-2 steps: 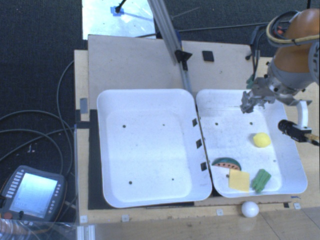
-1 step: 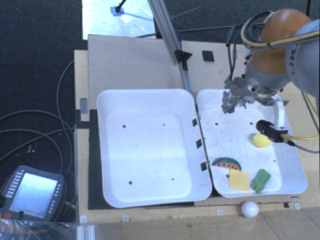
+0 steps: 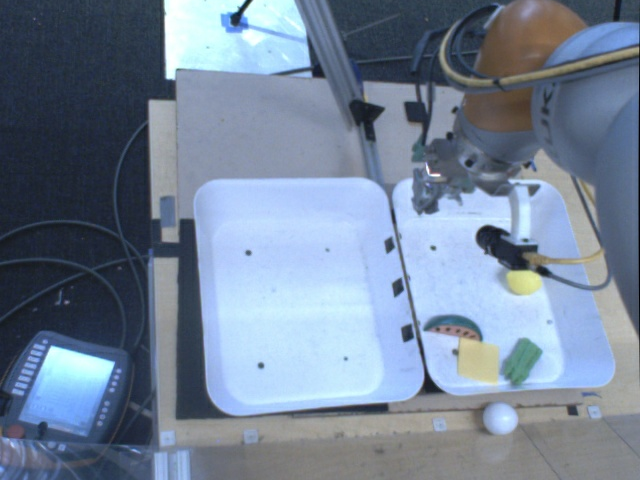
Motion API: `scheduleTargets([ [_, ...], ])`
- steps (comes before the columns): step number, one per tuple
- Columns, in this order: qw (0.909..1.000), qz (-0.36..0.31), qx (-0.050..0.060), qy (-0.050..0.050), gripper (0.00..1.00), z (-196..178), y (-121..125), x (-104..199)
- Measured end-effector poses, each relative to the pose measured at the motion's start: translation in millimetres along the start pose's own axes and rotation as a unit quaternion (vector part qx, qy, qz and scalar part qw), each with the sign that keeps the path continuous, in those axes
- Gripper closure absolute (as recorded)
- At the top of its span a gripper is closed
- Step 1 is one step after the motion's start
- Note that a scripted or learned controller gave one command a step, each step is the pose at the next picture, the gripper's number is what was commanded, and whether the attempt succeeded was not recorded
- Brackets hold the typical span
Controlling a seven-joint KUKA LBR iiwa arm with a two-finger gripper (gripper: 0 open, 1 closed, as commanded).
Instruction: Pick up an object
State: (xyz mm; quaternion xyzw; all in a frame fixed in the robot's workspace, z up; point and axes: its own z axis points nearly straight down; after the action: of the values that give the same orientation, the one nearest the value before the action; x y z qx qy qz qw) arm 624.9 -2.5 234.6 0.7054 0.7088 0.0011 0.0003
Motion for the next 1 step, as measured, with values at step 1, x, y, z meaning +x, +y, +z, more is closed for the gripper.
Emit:
scheduleTargets([
  [1,1.0,0.0,0.0,0.0,1.0,-8.4,11.6,51.3],
])
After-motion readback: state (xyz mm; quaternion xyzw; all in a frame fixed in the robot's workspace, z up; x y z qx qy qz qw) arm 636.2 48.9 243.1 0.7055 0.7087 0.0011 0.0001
